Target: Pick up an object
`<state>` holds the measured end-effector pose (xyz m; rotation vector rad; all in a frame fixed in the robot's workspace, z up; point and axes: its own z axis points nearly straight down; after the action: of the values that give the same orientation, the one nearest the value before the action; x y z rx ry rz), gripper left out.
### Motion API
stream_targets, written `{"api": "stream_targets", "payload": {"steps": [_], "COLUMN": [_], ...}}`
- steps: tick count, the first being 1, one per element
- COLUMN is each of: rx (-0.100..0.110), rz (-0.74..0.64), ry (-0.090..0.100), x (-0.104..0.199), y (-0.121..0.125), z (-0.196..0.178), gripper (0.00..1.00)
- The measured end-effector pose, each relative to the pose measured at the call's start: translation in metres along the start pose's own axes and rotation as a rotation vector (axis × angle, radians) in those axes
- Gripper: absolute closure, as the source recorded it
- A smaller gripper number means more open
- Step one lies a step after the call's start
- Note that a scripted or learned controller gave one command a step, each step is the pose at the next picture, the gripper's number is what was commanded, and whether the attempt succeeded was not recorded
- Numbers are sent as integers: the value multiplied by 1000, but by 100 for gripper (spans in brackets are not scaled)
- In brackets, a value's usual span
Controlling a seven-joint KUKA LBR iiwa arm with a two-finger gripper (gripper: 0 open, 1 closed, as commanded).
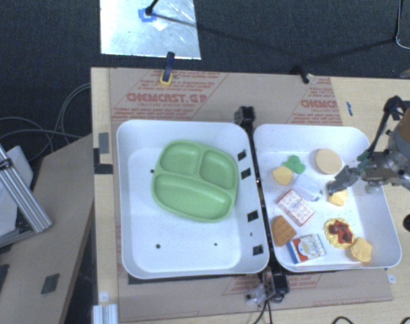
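The jaws, at the end of the grey arm reaching in from the right, hang low over the right bin, just above a small yellow piece; whether they stand wide or narrow cannot be told at this angle, and nothing can be seen between them.

The objects to pick from lie scattered in that bin. A tan disc sits toward the far wall, with a green piece and a yellow lump touching each other to its left. A red-and-white tile lies mid-bin, a brown waffle and a blue-and-red box nearer the front. A yellow round with red topping and another yellow chunk occupy the front right corner.

The left bin holds a green divided plate. Both bins rest side by side on the surface.
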<state>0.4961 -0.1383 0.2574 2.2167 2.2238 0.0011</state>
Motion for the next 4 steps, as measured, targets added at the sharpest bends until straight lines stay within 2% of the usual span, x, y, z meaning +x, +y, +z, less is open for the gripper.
{"api": "stream_targets", "payload": {"steps": [2, 3, 4], "rx": [6, 0, -9], "rz": [2, 2, 1], "ry": [2, 1, -1], "x": [-6, -5, -5], "y": [-9, -16, -12], "z": [112, 156, 170], "gripper": [0, 0, 0]}}
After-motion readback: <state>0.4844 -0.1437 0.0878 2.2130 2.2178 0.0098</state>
